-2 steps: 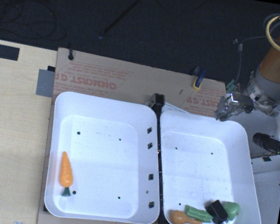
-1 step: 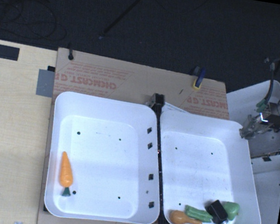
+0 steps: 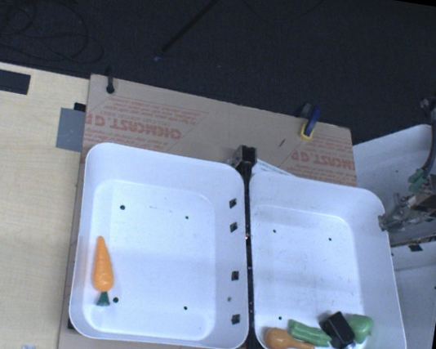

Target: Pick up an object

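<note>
We see a carrot near the left bin's front left corner, lying free for picking. A pear, green pieces and a black block crowd the right bin's front right corner.

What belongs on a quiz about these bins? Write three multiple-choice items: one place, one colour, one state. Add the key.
1. Where is the carrot?
A. right bin
B. left bin
C. on the cardboard

2. What colour is the block lying among the green pieces?
A. black
B. red
C. white

3. How is the carrot placed?
A. standing upright
B. hanging from the claw
C. lying flat

Key: B, it rests near the left bin's near-left corner; A, the block is plainly black; C, its whole length lies along the bin floor.
</note>
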Motion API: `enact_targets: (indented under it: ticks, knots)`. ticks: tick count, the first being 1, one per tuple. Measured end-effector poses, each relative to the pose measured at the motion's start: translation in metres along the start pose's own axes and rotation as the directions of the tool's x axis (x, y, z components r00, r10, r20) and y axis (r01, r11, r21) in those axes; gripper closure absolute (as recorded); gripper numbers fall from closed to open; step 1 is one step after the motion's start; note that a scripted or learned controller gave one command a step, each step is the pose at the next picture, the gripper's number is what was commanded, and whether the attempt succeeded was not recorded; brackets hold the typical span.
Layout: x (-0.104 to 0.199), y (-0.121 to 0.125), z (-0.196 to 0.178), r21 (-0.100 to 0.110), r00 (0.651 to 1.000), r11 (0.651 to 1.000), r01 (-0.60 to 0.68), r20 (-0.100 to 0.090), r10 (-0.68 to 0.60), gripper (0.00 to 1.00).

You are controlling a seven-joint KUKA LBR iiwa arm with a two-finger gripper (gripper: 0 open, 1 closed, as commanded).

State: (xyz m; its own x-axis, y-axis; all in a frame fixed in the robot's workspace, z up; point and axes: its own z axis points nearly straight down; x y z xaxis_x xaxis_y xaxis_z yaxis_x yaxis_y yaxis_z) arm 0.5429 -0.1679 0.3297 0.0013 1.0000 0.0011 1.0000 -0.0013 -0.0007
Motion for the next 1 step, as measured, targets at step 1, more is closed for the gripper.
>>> enact_targets:
  ticks: [1]
  knots:
    - [-0.0393,-0.0467,-0.0204,0.001,1.0,1.0,-0.002,0.001,0.002,1.0]
